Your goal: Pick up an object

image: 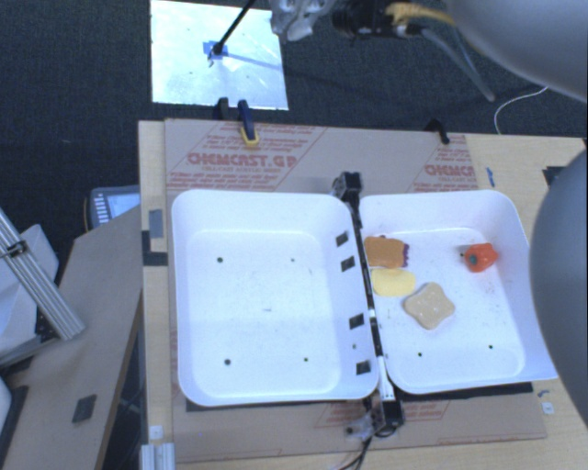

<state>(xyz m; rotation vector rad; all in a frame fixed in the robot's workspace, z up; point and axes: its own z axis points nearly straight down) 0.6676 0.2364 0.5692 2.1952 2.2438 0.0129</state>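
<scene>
The end effector [296, 16] sits at the top of the view, beyond the tabletop's far edge; how far it is open cannot be told. The tabletop [386, 151] carries brown board printed "CHEMCAST G P" in red. 2 white bins lie side by side: the left bin [262, 294] and the right bin [450, 303]. The right one holds a tan piece [429, 306], a yellow piece [392, 283], an orange-brown piece [386, 251] near the divider, and a small orange-red object [479, 257] toward the tabletop's right edge.
</scene>
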